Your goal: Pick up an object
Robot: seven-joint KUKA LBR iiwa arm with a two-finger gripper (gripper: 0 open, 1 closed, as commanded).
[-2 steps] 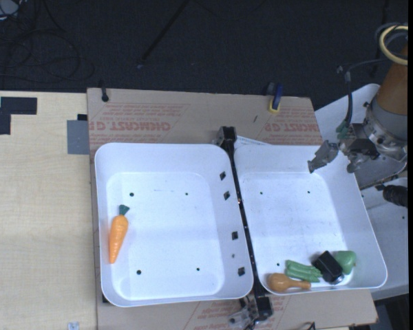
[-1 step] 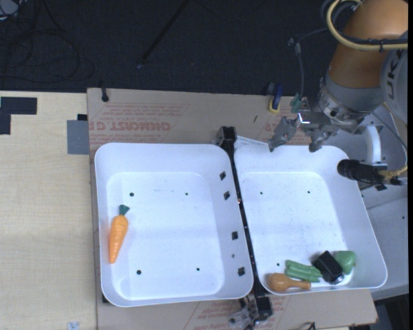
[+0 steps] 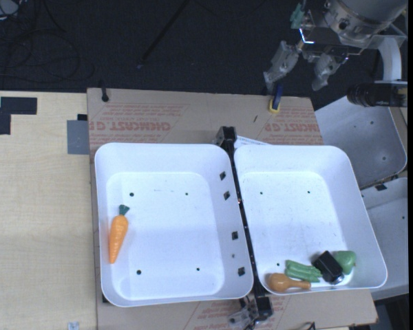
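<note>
Orange gourd (image 3: 288, 282) lies in right bin (image 3: 361, 205); end effector (image 3: 299, 69) spread, gripping nothing.

Under the bins (image 3: 232, 158), brown printed cardboard (image 3: 193, 119), lying on a pale wood bench (image 3: 34, 218). At the cardboard's far left corner, a small black peg (image 3: 104, 95); on its far edge toward the right, a small yellow and blue piece (image 3: 276, 103). On the bench's left part, black patches (image 3: 10, 112) and, just beside the cardboard, a grey patch (image 3: 76, 136). Beyond the bench's far edge, dark floor with loose cables (image 3: 27, 5). Off the cardboard's right edge, a grey metal plate (image 3: 361, 133).
</note>
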